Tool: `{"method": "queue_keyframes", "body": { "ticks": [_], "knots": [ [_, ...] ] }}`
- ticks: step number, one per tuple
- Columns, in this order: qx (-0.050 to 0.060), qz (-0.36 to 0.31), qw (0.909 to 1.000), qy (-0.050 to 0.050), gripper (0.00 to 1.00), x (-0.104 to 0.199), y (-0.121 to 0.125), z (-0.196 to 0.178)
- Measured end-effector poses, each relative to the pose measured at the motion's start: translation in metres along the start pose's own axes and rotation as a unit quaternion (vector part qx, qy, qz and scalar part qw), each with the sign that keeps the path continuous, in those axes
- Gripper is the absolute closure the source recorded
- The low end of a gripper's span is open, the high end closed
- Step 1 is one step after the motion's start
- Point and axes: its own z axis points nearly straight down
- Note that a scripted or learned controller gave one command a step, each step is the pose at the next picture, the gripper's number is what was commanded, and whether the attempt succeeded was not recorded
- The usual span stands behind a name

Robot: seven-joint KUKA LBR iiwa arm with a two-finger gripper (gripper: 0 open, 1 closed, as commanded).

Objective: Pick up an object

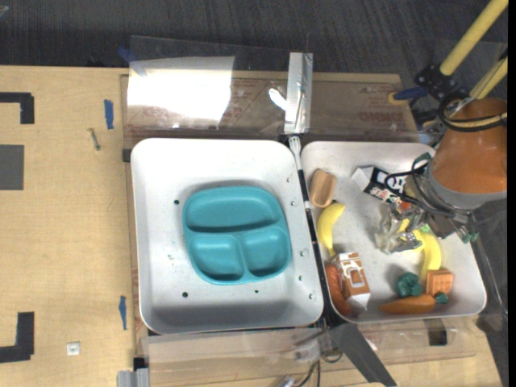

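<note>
The gripper is lowered into the right bin among a banana, a carrot and a carton; its state cannot be told.

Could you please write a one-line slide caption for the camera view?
Gripper lowered into the right bin among toy food; teal divided tray in the left bin.

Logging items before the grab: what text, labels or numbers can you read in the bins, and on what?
No text is legible.
Black-and-white packet: white marks, too blurred to read.
Orange-and-white carton: print too small to read.
Teal tray: no markings visible.
</note>
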Motion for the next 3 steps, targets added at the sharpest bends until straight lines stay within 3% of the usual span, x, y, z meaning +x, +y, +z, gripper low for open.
{"method": "queue_keyframes", "body": {
  "ticks": [1, 2, 3],
  "knots": [
    [-0.001, 0.000, 1.0000, 0.001, 0.00, 0.000, 0.000, 0.001],
    [0.001, 0.001, 1.0000, -0.004, 1.00, -0.002, 0.000, -0.011],
    [0.001, 0.001, 1.0000, -0.003, 0.00, -0.002, 0.000, -0.010]
  ]
}}
